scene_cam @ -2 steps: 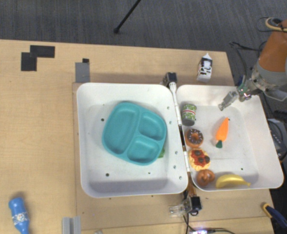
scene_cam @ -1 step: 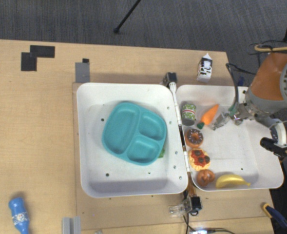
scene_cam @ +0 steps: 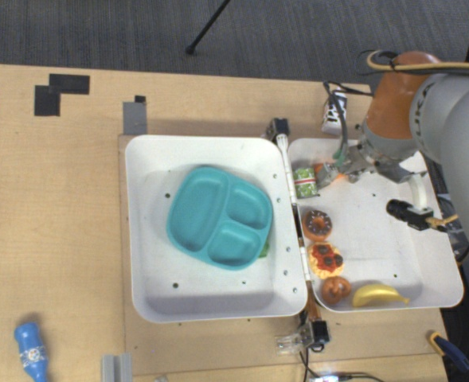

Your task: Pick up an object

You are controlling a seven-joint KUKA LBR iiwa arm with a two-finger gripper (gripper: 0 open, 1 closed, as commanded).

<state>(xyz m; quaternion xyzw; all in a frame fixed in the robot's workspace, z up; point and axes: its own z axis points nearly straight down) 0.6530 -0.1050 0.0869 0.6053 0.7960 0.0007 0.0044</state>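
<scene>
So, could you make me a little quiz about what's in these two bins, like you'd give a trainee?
1. True or false: the teal divided plate lies in the left bin.
2. Which thing in the right bin lies lowest in the picture? A) banana B) chocolate donut C) green-and-white box
3. Fill in: the gripper is over the ___ bin.

Key: 1 true; 2 A; 3 right.
</scene>
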